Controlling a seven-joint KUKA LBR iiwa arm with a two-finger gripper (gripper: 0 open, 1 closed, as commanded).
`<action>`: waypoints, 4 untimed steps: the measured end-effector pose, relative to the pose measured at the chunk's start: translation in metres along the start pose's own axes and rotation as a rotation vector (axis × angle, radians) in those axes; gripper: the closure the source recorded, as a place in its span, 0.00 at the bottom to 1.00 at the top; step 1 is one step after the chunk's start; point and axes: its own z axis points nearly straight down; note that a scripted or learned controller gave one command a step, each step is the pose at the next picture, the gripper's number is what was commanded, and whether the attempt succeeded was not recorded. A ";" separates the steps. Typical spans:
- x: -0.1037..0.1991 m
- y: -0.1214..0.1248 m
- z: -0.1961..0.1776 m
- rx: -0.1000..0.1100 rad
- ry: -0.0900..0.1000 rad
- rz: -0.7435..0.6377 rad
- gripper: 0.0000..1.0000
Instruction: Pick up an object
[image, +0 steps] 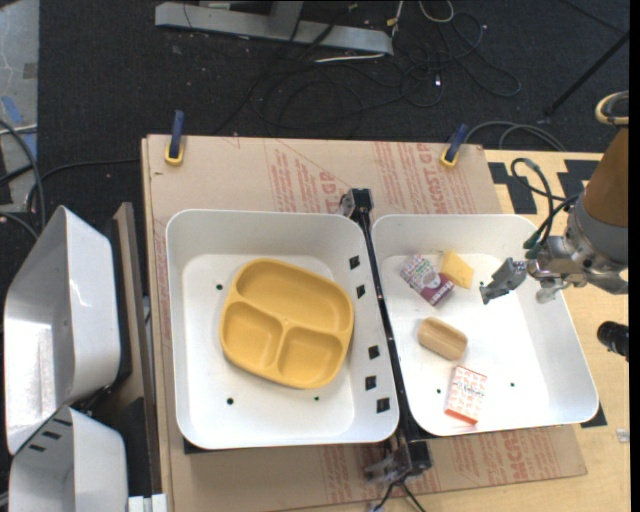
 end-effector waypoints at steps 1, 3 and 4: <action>-0.009 -0.003 0.058 0.000 0.000 0.002 0.00; -0.006 0.000 0.107 -0.008 -0.002 0.002 1.00; -0.007 0.000 0.064 -0.008 -0.002 -0.002 1.00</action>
